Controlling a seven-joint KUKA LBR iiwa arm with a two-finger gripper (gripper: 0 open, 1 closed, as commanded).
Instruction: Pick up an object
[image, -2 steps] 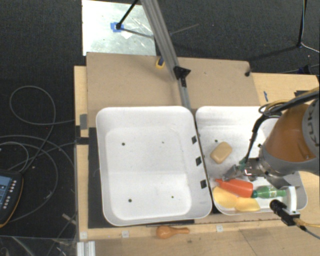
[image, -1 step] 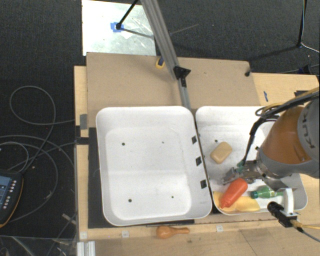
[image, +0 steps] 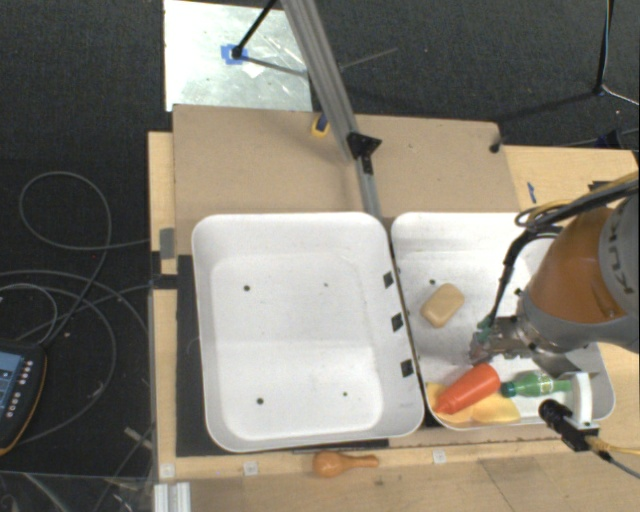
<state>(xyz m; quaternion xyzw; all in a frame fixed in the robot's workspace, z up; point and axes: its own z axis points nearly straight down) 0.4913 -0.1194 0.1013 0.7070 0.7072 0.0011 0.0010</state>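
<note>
Gripper (image: 488, 345) at the end of the grey arm (image: 585, 285) with its orange band hangs low inside the right bin (image: 450, 240), and whether it is wide or narrow cannot be told from this slanted view. Just below it lies an orange carrot-shaped toy (image: 466, 389), resting against something yellow (image: 497, 410) near the bin's front rim. Beside those, to the right, lies a green bottle with a white cap (image: 545, 385). A tan, rounded block (image: 442, 304) sits apart to the gripper's left. The left bin (image: 290, 330) adjoins. A small orange-brown object (image: 342, 462) lies on the bench (image: 240, 150) before it.
</note>
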